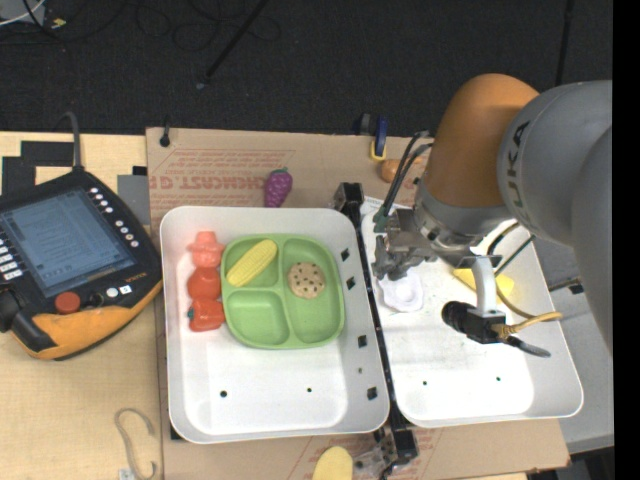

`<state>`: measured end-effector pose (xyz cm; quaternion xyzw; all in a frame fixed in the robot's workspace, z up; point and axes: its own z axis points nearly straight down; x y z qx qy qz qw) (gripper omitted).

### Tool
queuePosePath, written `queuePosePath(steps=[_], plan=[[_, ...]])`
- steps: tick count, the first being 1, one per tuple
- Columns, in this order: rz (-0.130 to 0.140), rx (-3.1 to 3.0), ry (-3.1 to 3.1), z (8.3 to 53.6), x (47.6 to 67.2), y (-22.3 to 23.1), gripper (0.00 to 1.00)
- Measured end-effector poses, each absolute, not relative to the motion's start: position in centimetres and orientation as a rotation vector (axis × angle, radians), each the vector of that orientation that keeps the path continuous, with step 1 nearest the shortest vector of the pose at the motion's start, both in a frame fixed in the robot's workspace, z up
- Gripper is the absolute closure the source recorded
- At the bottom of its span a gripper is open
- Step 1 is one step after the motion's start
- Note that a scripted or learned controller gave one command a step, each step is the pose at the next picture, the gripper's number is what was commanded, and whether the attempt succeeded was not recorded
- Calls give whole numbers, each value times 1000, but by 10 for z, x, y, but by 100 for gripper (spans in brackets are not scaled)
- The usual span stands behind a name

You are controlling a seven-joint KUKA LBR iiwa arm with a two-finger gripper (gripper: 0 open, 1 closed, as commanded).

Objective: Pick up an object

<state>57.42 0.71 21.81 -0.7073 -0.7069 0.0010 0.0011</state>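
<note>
1. A yellow rounded object point(333, 462) is seen at the near edge of the bench, just outside the bins, close to the seam between them.
2. The grey arm point(560, 168) with its orange band is reached in from the right, over the far part of the right bin point(470, 388).
3. The left bin point(260, 388) is set touching the right bin along one side.
4. A teach pendant point(60, 248) with a lit screen is laid on the bench to the left of the left bin.
5. A green divided plate point(262, 320) is placed in the far half of the left bin.
6. A red and orange toy figure point(204, 283) is laid just beside the plate's left edge.
7. The gripper point(398, 266) is lowered into the far left part of the right bin; whether it is spread or closed cannot be told.
8. A white object point(403, 295) is found on the right bin's floor at the gripper's near side; contact between them cannot be told.
9. A yellow corn cob point(250, 261) is held in the plate's far left compartment.
10. A yellow piece point(503, 288) is partly hidden in the right bin, to the right of the white object.
11. A cookie point(306, 280) is held in the plate's right compartment.
12. A purple object point(278, 186) is seen beyond the left bin's far rim.
</note>
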Motion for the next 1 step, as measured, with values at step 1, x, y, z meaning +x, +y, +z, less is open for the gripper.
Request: queuePosePath(steps=[1], plan=[[5,-2224,-2214,220,562,5,100]])
